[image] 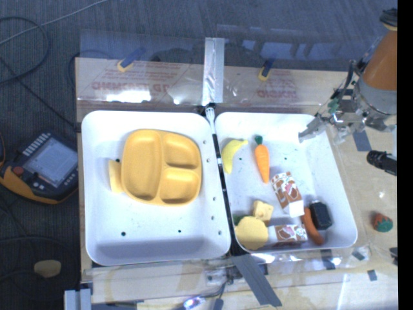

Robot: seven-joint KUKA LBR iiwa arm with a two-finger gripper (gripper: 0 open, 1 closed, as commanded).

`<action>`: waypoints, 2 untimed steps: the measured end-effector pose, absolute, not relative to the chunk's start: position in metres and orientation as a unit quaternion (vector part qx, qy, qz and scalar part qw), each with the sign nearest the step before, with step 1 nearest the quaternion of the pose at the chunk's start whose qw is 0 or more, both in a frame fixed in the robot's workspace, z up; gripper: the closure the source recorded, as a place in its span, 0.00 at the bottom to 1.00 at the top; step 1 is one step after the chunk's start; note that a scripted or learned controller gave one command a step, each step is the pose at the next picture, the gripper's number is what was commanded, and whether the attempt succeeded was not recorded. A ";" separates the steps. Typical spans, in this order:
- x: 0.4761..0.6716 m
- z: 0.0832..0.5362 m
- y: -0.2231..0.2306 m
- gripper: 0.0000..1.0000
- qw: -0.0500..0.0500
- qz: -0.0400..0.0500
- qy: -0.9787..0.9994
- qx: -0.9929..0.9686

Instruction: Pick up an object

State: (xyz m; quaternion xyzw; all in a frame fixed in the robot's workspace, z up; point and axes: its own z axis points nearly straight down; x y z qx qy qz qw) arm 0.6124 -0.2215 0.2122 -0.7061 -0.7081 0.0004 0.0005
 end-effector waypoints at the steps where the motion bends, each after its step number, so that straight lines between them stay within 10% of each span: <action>1: 0.633 0.109 -0.137 0.00 0.001 0.001 -0.737 -0.676; 2: 0.633 0.118 -0.136 1.00 0.001 0.001 -0.738 -0.675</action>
